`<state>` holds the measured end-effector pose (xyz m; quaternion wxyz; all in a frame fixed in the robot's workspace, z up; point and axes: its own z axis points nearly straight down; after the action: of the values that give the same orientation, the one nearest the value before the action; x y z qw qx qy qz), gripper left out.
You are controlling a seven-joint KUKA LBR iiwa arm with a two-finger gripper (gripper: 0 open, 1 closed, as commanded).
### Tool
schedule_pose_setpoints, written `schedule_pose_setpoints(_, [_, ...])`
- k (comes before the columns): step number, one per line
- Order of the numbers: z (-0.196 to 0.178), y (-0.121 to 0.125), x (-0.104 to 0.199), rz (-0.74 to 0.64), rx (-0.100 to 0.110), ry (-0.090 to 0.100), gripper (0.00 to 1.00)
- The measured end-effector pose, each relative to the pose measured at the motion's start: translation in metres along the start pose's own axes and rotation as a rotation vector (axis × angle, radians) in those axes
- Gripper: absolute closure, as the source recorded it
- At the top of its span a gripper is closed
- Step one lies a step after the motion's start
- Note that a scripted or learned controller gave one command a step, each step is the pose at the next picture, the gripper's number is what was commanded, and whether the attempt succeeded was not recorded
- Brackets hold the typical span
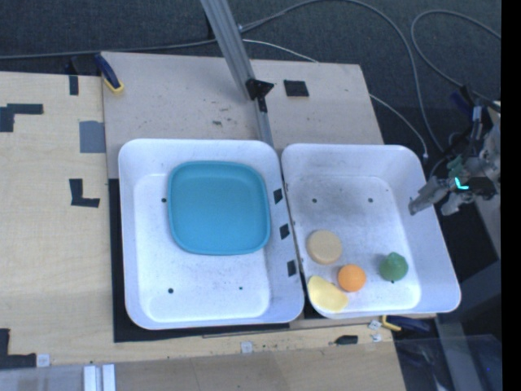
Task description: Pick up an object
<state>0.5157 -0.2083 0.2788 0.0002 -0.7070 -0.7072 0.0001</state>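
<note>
The right bin (407, 169) holds a tan round piece (324, 246), an orange ball (352, 278), a yellow piece (327, 294) and a green piece (394, 266), all near its front. My gripper (444, 194) hovers at the bin's right rim, off to the right of these objects and above them, with nothing seen between its fingers.
The left bin (138, 243) carries a blue square plate (218, 207). A grey metal pole (236, 47) slants up from between the bins at the back. Cables (391, 31) run over the dark floor behind and right of the bench.
</note>
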Motion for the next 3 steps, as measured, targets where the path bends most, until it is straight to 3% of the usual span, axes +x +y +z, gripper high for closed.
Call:
schedule_pose_setpoints(1, [0.0,0.0,0.0,0.0,0.0,0.0,0.0])
schedule_pose_setpoints(3, [0.11,-0.014,-0.001,0.0,0.004,0.001,0.0])
